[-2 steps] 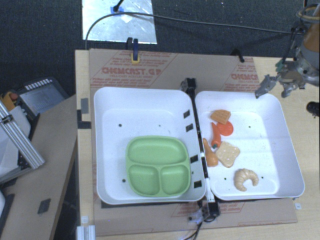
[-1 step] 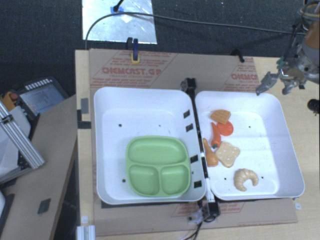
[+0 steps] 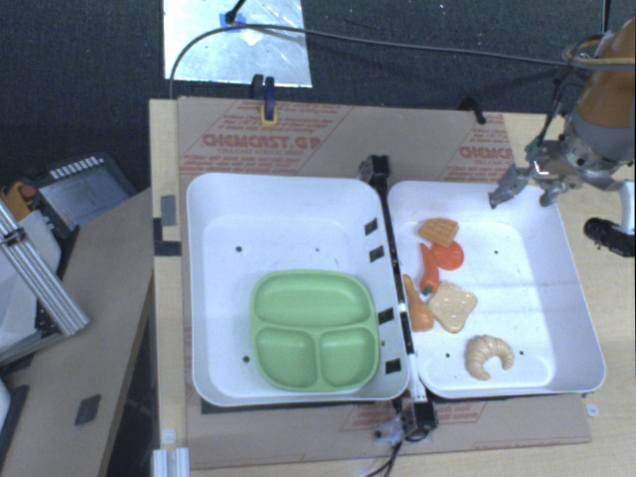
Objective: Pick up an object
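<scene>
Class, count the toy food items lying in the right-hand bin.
5: waffle, orange-red piece, carrot-like piece, toast, croissant; more could hide beneath.

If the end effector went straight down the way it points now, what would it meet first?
Probably bare floor of the right bin near its far rim. The end effector sits apart from the toy food, such as the waffle; depth is unclear.

- My wrist wears an orange band above a grey housing.
- My end effector (image 3: 528,188) is grey metal with two dark, slim fingers.
- A thin dark cable runs alongside my arm.
</scene>
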Robot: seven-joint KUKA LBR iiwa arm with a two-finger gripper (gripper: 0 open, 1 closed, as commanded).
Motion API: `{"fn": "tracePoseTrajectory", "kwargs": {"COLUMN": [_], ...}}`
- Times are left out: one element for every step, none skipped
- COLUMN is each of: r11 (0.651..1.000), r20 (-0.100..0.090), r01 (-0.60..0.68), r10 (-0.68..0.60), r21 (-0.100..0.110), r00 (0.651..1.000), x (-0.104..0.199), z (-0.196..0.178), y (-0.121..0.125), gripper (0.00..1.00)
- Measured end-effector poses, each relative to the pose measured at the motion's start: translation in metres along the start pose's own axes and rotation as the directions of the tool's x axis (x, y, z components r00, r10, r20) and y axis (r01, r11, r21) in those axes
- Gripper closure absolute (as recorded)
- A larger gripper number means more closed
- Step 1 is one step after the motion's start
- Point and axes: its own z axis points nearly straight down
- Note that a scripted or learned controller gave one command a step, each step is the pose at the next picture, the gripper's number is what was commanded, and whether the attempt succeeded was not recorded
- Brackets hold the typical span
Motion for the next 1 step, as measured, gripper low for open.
{"fn": "tracePoseTrajectory", "kwargs": {"r11": [1.0], "r20": [0.001], "r01": [-0.002], "r10": [0.002], "r21": [-0.001], "r00": [1.0], "x": [-0.0006], "z": [0.0412], "y": [-0.0008], "gripper": [0.0]}}
